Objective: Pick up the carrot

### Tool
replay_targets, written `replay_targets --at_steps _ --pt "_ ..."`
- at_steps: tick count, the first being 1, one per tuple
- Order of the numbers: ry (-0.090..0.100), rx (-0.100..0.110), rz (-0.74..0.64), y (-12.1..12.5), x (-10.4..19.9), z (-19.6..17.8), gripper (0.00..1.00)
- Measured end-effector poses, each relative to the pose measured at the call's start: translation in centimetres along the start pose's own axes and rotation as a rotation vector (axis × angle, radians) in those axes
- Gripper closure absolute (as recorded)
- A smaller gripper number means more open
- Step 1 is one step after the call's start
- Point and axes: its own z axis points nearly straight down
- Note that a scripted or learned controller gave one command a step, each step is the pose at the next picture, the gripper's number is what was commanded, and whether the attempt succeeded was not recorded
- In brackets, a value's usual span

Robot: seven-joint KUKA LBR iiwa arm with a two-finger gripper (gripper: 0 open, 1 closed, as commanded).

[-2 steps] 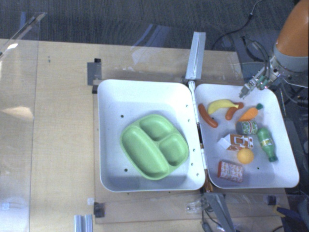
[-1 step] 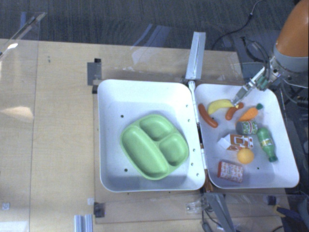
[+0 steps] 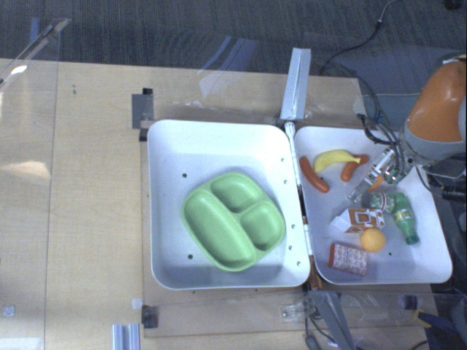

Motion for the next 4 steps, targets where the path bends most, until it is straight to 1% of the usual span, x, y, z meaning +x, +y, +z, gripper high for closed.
replay_targets --at_steps 1,2,3,4 --pt "-0.004 -0.002 0.203 0.9 -2.6 2.0 0.0" --pt "-0.012 -0.008 0.199 1.2 -2.7 0.7 1.0" --pt "-0.005 -0.004 0.144 6.8 0.1 -10.4 1.0" --pt "-0.004 -0.003 0.144 6.8 0.1 -10.4 0.0"
